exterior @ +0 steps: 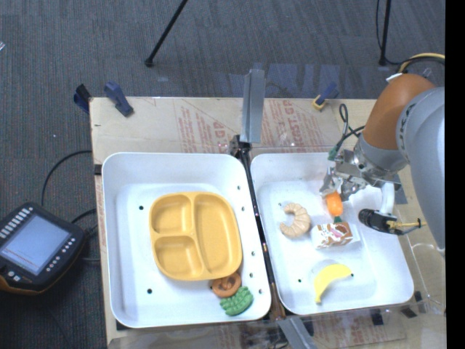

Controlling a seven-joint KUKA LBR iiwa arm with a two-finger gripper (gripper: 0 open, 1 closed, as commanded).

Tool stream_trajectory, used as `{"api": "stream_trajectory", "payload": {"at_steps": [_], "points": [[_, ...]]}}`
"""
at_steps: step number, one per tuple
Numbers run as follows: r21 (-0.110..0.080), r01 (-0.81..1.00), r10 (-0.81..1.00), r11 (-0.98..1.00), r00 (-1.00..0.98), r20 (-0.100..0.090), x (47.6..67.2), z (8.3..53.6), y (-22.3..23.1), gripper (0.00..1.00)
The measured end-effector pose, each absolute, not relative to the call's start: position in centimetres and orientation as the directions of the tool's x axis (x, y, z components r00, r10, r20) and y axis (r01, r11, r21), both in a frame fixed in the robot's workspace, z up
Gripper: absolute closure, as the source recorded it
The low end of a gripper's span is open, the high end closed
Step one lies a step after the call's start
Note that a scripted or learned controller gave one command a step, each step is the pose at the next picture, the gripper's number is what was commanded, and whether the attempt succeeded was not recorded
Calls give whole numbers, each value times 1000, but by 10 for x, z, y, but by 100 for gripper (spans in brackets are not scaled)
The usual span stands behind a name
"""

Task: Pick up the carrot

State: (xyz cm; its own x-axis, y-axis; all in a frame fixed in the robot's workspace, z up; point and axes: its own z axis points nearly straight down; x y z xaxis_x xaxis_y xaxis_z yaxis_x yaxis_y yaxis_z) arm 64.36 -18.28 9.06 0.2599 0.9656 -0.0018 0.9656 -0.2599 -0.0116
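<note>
I see the gripper point(338, 187) pinching the small orange plastic carrot point(333, 205) at its top, above the right white bin point(290, 297), just beside the tan croissant point(295, 219).

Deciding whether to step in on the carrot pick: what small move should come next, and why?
Probably a short straight lift. The gripper sits low in the right bin, right on the top end of the carrot, with the croissant and the small packet lying close by. Whether the jaws really grip it can't be read, so lift slowly and watch whether the carrot rises.
</note>
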Motion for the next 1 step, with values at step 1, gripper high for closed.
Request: {"api": "stream_trajectory", "payload": {"at_steps": [1], "points": [[-3, 847, 847, -532, 532, 0, 613, 177, -143, 100]]}}
